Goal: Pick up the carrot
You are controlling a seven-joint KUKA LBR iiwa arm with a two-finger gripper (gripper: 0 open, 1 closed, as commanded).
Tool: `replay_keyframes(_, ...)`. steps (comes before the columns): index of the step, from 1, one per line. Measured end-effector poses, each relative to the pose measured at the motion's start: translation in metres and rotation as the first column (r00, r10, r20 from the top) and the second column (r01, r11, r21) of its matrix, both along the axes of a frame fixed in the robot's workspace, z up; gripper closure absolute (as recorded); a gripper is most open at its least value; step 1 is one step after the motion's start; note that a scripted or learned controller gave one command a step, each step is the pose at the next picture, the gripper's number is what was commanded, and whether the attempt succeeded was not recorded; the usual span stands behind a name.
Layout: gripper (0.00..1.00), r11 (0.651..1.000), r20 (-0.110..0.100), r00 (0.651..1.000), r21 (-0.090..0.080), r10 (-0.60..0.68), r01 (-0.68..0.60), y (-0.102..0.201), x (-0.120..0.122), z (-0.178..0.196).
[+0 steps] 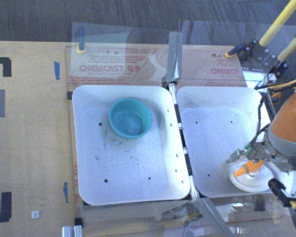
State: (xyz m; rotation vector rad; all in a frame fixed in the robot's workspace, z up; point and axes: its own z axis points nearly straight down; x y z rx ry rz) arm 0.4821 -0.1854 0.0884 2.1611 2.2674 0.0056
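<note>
Orange, one carrot (247, 169) lies on one white plate (249, 182); whether my gripper (253, 158) grips it, I cannot tell; one teal bowl (130, 118) at nine o'clock.

We see red print, mirrored and blurred, on clear panel (119, 63) behind left bin (84, 147); letters not readable. Similar red print on clear panel (222, 67) behind right bin (212, 117); also unreadable. No other text legible.

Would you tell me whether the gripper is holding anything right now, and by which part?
It cannot be told: the gripper sits right over the carrot on the white plate, but its grip is hidden.
</note>
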Motion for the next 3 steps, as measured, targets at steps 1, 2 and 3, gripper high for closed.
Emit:
replay_keyframes(1,0.0,0.997,-0.002,0.997,0.01,-0.083,0.083,-0.023,0.002,0.0)
replay_keyframes(2,0.0,0.998,0.0,0.998,0.001,-0.058,0.058,0.009,0.0,0.0)
replay_keyframes(3,0.0,0.99,-0.002,0.99,0.005,-0.14,0.14,-0.016,0.001,-0.001)
